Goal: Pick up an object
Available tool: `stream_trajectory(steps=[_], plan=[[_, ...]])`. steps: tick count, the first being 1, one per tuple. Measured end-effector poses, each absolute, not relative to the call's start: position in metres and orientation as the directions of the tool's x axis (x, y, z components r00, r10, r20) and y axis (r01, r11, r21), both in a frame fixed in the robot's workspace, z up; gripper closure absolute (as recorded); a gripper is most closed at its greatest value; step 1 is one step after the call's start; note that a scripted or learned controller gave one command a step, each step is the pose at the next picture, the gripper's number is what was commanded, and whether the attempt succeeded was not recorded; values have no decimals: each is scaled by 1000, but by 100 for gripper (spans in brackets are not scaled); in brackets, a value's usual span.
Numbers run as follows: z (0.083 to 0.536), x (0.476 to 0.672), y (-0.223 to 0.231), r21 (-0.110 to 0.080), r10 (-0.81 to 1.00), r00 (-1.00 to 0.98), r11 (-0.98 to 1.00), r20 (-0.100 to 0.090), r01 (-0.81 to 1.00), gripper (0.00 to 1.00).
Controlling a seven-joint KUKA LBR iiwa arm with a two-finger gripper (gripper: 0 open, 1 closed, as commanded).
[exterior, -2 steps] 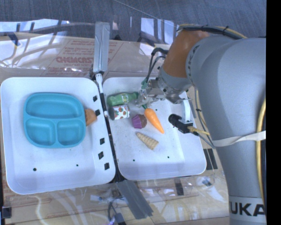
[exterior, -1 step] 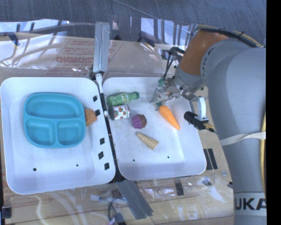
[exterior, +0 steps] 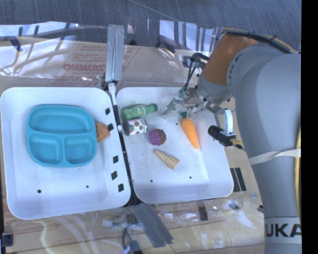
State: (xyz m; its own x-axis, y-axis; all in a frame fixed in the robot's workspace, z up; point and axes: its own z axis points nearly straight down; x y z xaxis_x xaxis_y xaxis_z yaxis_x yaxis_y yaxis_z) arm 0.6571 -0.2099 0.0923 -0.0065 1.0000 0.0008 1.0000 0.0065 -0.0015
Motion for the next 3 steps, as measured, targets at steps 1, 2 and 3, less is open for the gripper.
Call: stream_trajectory(steps=[1,2,3], plan=[[92,617,-209,-3,1000,-9,9,0,1000,0],[102,618,-208,-4,1000,-13,13,1,1000,100],[215,612,-108,6,1000,-13,13,1,1000,100]])
